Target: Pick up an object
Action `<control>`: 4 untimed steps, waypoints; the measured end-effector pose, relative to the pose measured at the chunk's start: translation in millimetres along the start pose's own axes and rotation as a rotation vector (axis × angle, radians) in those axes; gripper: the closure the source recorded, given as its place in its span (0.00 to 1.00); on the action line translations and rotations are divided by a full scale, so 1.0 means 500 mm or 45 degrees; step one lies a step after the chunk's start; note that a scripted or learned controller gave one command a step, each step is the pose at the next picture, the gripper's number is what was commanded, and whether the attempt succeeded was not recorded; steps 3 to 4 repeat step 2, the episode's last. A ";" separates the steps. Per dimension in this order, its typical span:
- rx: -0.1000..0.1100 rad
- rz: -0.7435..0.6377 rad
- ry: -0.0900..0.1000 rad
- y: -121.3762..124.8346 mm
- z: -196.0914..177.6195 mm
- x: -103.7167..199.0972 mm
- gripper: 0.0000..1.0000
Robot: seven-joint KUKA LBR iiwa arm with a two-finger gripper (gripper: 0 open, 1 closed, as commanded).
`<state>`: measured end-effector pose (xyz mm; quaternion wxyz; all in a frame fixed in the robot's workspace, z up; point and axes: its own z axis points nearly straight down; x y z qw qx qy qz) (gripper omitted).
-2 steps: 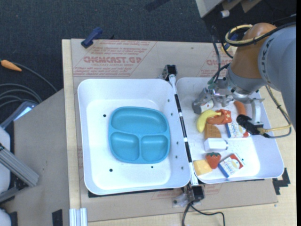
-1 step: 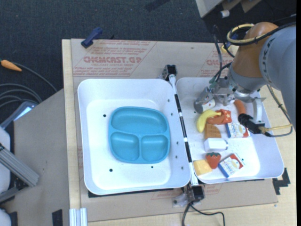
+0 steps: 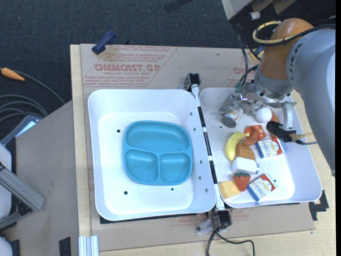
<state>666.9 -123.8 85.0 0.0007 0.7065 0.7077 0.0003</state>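
Cheese wedge [image 3: 229, 189] by strawberry [image 3: 242, 181] — gripper [image 3: 233, 112] beyond, over right bin [image 3: 303, 188].

A dark blue-grey carpeted floor [image 3: 80, 9] surrounds the bench [image 3: 133, 63], whose brown board top carries red printed lettering. Black cables [image 3: 24, 97] curve across the floor at the left, near a small orange item [image 3: 11, 74], and a blue clip [image 3: 103, 42] sits at the bench's far left corner. Lighting is even, with soft shadows.
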 end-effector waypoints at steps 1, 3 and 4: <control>-0.004 -0.001 -0.002 0.002 -0.022 0.001 1.00; 0.000 0.001 0.000 -0.028 -0.269 0.050 1.00; 0.000 0.001 0.000 -0.028 -0.269 0.050 1.00</control>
